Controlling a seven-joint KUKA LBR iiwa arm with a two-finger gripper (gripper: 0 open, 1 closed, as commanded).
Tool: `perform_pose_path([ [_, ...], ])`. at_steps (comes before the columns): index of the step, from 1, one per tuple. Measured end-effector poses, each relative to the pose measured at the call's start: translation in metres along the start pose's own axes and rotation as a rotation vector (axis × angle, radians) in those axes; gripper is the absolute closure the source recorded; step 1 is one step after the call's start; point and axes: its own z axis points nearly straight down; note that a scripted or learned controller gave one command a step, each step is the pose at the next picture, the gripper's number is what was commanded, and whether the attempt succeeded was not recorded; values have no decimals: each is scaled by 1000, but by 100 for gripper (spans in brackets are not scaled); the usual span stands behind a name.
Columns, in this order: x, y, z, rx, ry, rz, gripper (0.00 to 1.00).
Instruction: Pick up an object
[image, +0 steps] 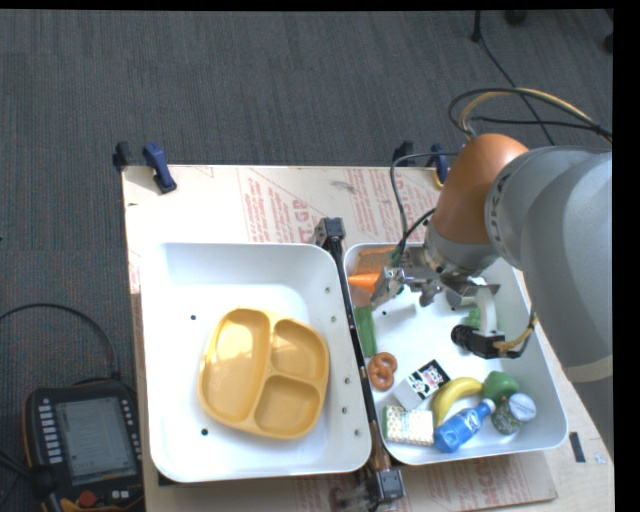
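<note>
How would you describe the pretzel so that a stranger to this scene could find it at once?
Start at the right bin, the one crowded with small items. Along its left wall, just below a green stick, lies the pretzel. It is the only brown, knotted loop there; its neighbours are a black-and-white card and a banana.

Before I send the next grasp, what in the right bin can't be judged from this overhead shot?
- Gripper: the wrist blocks it from above, so its state and whether it holds anything are hidden.
- Orange object at the bin's top left corner: partly under the arm, shape unclear.
- Small black-and-white card: print too small to read.
- Right bin: far side covered by the arm.
</note>
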Motion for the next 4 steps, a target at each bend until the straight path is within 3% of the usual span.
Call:
perform_pose_path([
  [1,1,0,0,0,-1,0,0],
  [2,1,0,-10,1,-1,-3,100],
  [3,-77,0,-10,-3,-1,5,100],
  [4,-70,1,-10,3,10,-3,0],
])
